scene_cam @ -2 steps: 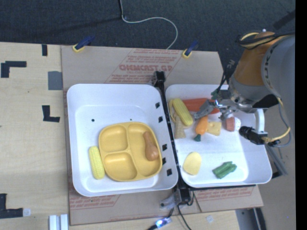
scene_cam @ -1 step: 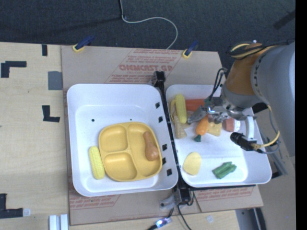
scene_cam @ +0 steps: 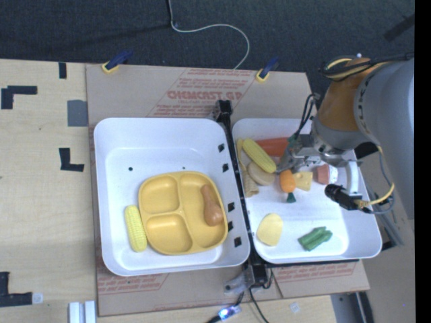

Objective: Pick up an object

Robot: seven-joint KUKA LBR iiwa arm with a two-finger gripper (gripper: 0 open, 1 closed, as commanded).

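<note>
My gripper (scene_cam: 291, 167) hangs over the right bin (scene_cam: 363, 247), near its upper middle. A small orange carrot (scene_cam: 287, 182) with a green tip lies directly under it, touching or nearly touching the gripper's end. Around the carrot lie a yellow corn cob (scene_cam: 258, 155), a long orange-red piece (scene_cam: 275, 145), a beige piece (scene_cam: 259, 175), a yellow cheese wedge (scene_cam: 304, 180) and a red piece (scene_cam: 323, 174). Nearer the front are a pale yellow round slice (scene_cam: 270, 229) and a green bean pod (scene_cam: 314, 237).
The left bin (scene_cam: 114, 140) holds a yellow divided plate (scene_cam: 161, 197) with a brown sausage (scene_cam: 212, 205) in its right compartment, and a corn cob (scene_cam: 136, 227) beside the plate. The grey arm (scene_cam: 377, 113) covers the right bin's far right corner.
</note>
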